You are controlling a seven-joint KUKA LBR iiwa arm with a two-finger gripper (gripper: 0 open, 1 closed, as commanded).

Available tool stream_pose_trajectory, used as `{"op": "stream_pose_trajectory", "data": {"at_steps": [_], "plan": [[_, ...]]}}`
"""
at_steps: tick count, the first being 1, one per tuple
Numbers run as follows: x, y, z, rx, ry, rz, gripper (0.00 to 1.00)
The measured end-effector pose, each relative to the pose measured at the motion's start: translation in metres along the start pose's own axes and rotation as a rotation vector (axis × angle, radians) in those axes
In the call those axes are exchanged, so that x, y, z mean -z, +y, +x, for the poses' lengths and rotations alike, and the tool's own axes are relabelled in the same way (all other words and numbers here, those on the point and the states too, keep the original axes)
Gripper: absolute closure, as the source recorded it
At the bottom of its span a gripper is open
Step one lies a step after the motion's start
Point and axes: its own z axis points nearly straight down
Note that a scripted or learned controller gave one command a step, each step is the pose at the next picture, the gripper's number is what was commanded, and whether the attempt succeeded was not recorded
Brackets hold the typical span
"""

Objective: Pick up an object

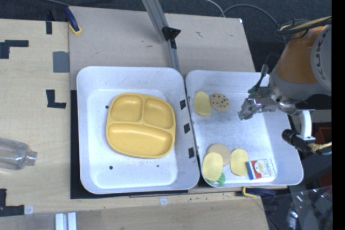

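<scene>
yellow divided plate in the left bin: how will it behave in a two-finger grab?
The yellow divided plate looks like moulded plastic, so probably stiff and light. It is wide and lies flat in the left bin, so the pincer would likely need the rim or a divider ridge. The surface looks smooth, so it may slip or tilt if gripped off-centre.

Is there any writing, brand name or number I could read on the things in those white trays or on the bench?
Nothing can be read here.
The small carton in the right bin has a red, white and blue printed face, but its lettering is too blurred to read.
The clear plastic bottle at the bench's left edge carries no readable label.
The yellow divided plate and the cookie bear no text.
</scene>
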Motion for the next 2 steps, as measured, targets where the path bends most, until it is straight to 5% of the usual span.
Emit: {"op": "stream_pose_trajectory", "data": {"at_steps": [2], "plan": [[0.0223,0.0020,0.0014,0.003,0.002,-0.006,1.00]]}}
